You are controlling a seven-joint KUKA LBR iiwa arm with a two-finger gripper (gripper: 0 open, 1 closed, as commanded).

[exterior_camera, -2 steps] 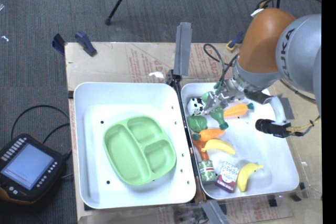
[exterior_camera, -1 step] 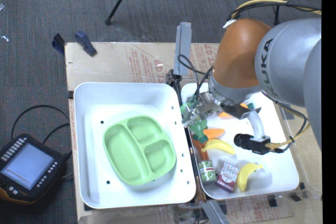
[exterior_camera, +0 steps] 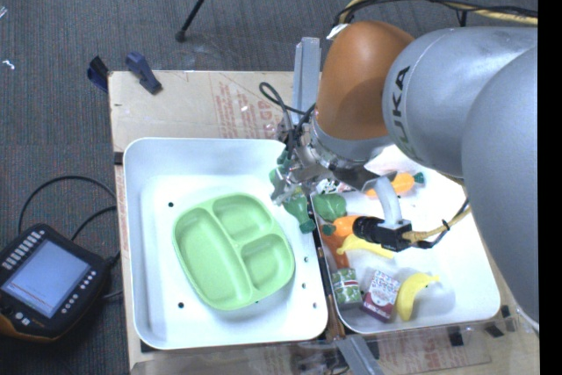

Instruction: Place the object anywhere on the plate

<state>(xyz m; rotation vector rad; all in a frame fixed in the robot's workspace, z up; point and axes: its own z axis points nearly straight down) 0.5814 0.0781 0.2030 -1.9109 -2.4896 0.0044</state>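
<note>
A light green divided plate (exterior_camera: 233,252) lies in the left white bin (exterior_camera: 149,189). My gripper (exterior_camera: 291,185) hangs over the seam between the two bins, just past the plate's far right corner. Right below it is a small dark green piece (exterior_camera: 299,209), and a rounder green toy (exterior_camera: 330,205) lies beside it at the right bin's left edge. The wrist hides whether either green thing is held. The grey arm with its orange band (exterior_camera: 360,83) covers much of the right bin.
The right bin (exterior_camera: 479,299) holds several toy foods: an orange carrot (exterior_camera: 400,183), an orange piece (exterior_camera: 339,228), a yellow banana (exterior_camera: 362,248), a yellow toy (exterior_camera: 413,292), a green box (exterior_camera: 345,285), a red-and-white box (exterior_camera: 382,291). A pendant (exterior_camera: 44,277) sits on the floor at left.
</note>
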